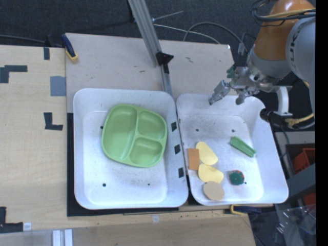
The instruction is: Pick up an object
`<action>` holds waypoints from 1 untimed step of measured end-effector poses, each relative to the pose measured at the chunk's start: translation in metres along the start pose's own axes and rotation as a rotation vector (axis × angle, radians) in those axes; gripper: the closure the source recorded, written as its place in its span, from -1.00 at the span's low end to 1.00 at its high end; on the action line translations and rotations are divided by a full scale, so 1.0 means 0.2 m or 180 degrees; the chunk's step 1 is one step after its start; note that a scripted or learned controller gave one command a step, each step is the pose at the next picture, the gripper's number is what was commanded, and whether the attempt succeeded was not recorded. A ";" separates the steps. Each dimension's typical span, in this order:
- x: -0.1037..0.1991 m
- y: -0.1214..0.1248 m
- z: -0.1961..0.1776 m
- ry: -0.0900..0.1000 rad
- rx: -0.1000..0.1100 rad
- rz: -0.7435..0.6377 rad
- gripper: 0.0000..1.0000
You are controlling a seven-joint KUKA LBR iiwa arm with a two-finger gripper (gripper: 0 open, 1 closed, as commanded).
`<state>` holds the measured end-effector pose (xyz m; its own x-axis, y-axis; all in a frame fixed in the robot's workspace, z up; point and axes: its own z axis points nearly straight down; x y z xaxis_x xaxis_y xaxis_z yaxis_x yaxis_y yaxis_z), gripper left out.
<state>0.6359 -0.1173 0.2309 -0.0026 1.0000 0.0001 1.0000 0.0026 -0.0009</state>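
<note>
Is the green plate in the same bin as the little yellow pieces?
No, the green plate lies in the left bin, while the yellow pieces lie in the right bin.

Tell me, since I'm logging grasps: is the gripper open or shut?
Open. The gripper hangs over the right bin's far edge with its two fingers spread apart and nothing between them.

A: What does the arm (300,32) look like?
B: Rounded grey casing, with a glossy orange band (279,27) above the wrist and black cables looping over it.
A: And the pincer (226,97)?
B: Grey metal with two slim fingers; there's possibly a small teal mark on its mount, though it's blurry.
</note>
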 end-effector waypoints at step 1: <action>0.00 0.00 0.00 0.0000 0.0000 0.0000 -1.00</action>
<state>0.6359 -0.1173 0.2309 -0.0026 1.0000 0.0001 1.0000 0.0026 -0.0009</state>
